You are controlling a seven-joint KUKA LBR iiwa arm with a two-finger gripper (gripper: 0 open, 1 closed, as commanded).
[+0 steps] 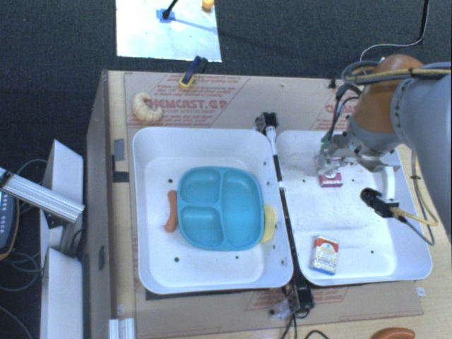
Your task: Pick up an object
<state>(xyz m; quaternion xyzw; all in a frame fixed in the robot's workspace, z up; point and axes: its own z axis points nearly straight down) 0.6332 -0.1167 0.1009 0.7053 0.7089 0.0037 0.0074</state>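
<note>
Dark carpet surrounds a cardboard-topped bench [212, 94] bearing two white bins side by side. In the right bin [371, 256], the gripper [328, 167] hangs low over the far half, its tip right at the upper edge of a small pink box [330, 181] lying flat on the bin floor. The grey arm [417, 104] and wrist cover the tip from above, so I cannot tell whether the gripper is open or closed, or whether it touches the box. A small orange, white and blue carton [325, 254] lies well apart, near the front wall.

In the left bin [145, 210], a blue divided plate [219, 207] sits in the middle with an orange sausage [171, 211] just beside its left edge. A yellow object [270, 222] peeks from under the plate's right rim, mostly hidden and too little showing to name.
</note>
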